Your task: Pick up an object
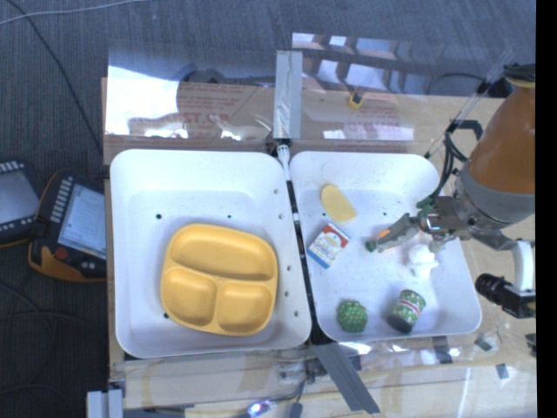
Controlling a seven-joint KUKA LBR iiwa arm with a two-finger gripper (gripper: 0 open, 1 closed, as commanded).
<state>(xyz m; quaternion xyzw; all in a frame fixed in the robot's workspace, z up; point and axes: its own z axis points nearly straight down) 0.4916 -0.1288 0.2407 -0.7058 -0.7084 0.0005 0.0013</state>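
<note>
Right bin [452, 316]: five loose items. Yellow lemon-like piece [338, 203] near the upper left; small white carton with red and blue print [327, 245] by the dividing wall; green round berry-like toy [352, 315] at the lower middle; small green-labelled can [406, 310] lying just beside it to the right; white lumpy object [422, 259] in the right half. Left bin [139, 181]: one yellow compartment tray [219, 279] with three wells, lying flat. Arm: grey with orange band, entering from the right and ending over the right bin. Gripper [383, 239]: slim dark fingers pointing left, low over the bin floor, between the carton and the white lumpy object, near the latter; whether they are spread or pressed together cannot be told at this size, and nothing is visibly between them. Task status: no item appears lifted, all lie on the bin floors. Judged outstanding: closing on one item, likely the white lump or the carton, and raising it.
</note>
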